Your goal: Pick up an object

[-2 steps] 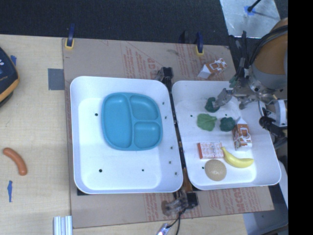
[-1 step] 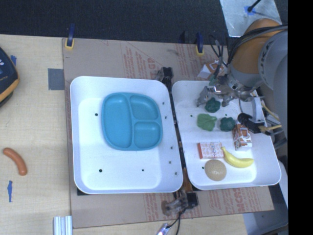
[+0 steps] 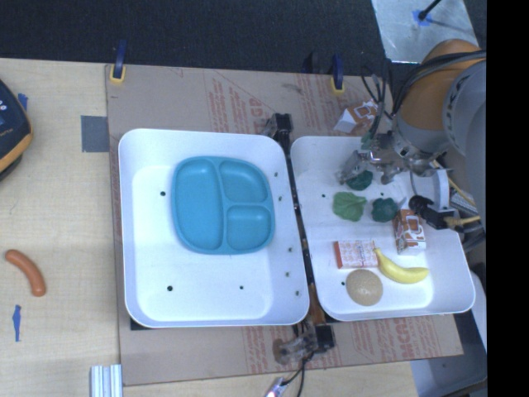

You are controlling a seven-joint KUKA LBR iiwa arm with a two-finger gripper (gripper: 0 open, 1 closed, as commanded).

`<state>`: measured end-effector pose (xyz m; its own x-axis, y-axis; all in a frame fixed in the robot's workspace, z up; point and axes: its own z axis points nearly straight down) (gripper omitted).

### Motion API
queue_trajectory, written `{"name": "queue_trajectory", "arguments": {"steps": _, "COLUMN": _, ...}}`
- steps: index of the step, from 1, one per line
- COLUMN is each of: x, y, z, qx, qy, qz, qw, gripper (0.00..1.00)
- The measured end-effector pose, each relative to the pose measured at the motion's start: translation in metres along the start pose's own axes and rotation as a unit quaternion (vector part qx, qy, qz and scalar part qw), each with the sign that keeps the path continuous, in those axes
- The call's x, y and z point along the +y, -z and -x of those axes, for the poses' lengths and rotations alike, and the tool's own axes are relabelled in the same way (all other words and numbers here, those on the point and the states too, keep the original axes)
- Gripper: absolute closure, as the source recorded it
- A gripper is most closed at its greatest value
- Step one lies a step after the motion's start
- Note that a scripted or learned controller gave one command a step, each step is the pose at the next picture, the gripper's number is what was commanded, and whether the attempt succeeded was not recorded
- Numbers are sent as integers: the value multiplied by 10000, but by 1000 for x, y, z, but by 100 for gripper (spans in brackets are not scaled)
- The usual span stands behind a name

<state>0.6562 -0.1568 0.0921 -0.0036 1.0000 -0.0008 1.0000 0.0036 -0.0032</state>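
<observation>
We see a blue plate (image 3: pixel 222 204) in the left bin (image 3: pixel 140 296); the right bin (image 3: pixel 450 300) has a banana (image 3: pixel 402 270). Tool (image 3: pixel 364 169) at its far edge, over a dark green thing (image 3: pixel 357 178); grip state unclear.

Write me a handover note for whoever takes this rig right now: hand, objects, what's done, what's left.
Hand: low over the far part of the right white bin, at a dark green lump; whether it grips anything cannot be told.
Right bin also holds a lighter green leafy piece, a dark green round piece, a small brown-and-white carton, a flat white packet with red print, a yellow banana and a tan round roll.
Left white bin holds a blue divided plate.
Done: arm is positioned in the right bin.
Left: no object seen lifted; the pick remains.
</observation>
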Motion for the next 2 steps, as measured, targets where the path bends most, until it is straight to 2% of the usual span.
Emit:
{"name": "queue_trajectory", "arguments": {"steps": 1, "x": 0, "y": 11, "z": 1, "qx": -5, "qy": 12, "qz": 1, "qw": 10000, "gripper": 100}}
{"name": "queue_trajectory", "arguments": {"steps": 2, "x": 1, "y": 74, "z": -60, "qx": 8, "qy": 5, "qz": 16, "qw": 10000, "gripper": 100}}
